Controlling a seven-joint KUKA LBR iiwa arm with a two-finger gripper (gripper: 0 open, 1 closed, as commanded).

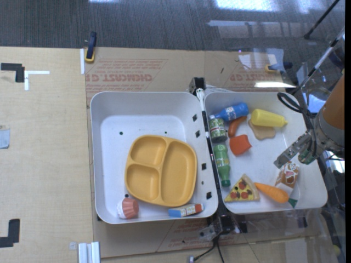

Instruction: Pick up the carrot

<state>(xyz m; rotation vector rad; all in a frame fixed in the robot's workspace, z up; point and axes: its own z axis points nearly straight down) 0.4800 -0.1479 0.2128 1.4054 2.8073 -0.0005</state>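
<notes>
The carrot (272,193) is orange with a green stub at its right end. It lies flat near the front edge of the right bin (307,206), pointing left toward a pizza slice (242,190). My gripper (295,155) hangs over the right side of that bin, behind and to the right of the carrot and clear of it. Its fingers (285,155) stand apart, open, with nothing between them. A small brown and white toy (289,176) sits between the gripper and the carrot.
The right bin also holds a blue bottle (233,113), a yellow piece (267,118), a red block (239,144), a green bottle (221,160) and a can (217,127). In the left bin (104,147) are a yellow divided plate (162,170), a pink cupcake (128,207) and a small tube (185,210).
</notes>
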